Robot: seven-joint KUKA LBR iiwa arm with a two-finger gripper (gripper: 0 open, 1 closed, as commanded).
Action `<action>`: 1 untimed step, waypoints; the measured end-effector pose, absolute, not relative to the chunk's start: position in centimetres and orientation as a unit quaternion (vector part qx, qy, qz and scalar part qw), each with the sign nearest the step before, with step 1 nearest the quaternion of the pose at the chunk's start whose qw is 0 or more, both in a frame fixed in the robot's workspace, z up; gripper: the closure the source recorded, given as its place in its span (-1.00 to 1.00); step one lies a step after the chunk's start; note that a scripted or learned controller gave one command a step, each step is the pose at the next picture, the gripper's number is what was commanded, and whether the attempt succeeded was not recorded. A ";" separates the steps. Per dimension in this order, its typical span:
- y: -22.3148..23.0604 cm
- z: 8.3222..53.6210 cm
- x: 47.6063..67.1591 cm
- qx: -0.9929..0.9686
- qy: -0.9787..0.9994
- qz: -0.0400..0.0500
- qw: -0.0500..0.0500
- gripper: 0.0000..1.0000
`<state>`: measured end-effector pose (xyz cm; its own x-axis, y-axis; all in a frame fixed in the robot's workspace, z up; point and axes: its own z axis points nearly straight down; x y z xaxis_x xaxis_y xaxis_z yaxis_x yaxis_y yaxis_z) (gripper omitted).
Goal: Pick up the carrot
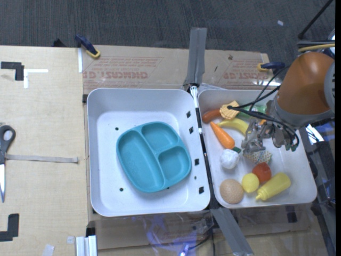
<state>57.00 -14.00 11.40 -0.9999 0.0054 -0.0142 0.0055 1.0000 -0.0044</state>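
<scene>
The carrot lies in the right bin, close to the divider between the two bins, slanting from the bin's far-left part toward its middle; nothing lifts it, so the pick is not yet done. The tool hangs low over the middle of that bin, just to the right of the carrot, above a pale netted item; whether it is clenched or released I cannot tell, the metalwork and cables are too tangled to read. A banana sits just beyond the carrot, a white ball just nearer than it; an egg, a lemon, a tomato and a yellow mustard bottle crowd the near edge. The left bin carries a blue divided plate. My read: the whole job remains, reaching left, closing, lifting. Red print runs across the cardboard at the tabletop's far edge; it appears upside down and too faint to spell out.
</scene>
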 end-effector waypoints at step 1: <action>-14.0 11.4 57.0 0.003 1.000 -0.002 0.007 -1.00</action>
